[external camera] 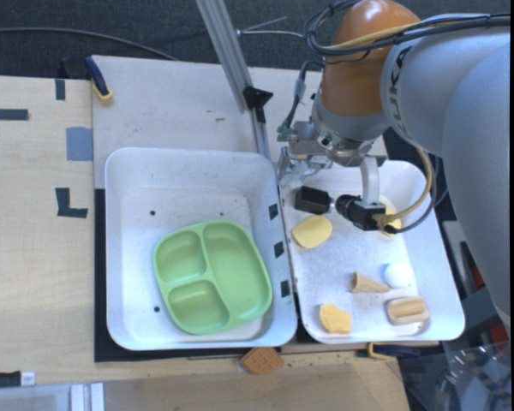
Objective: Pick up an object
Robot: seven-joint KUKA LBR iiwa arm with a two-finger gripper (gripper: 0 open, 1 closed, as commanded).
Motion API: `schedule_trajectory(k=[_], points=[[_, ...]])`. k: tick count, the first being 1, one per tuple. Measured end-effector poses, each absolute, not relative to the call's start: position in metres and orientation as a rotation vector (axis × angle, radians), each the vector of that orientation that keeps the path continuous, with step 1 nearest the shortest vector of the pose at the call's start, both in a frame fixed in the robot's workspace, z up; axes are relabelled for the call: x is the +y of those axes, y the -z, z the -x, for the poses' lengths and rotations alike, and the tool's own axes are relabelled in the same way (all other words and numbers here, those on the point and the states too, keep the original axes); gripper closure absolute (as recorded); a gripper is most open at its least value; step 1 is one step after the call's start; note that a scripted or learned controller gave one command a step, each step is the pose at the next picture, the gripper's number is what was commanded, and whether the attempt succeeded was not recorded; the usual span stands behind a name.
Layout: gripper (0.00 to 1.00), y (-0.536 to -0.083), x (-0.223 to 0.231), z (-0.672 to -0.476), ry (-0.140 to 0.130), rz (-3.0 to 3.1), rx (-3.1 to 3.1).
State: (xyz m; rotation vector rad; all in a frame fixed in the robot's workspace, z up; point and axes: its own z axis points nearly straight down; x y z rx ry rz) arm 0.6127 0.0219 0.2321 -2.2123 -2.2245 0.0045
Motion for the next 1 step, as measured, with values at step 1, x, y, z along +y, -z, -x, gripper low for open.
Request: schedule_trajectory(k=[1], points=[[1.0,-0.2249,0.0788,-0.5875,-0.004,2.211,-2.226]])
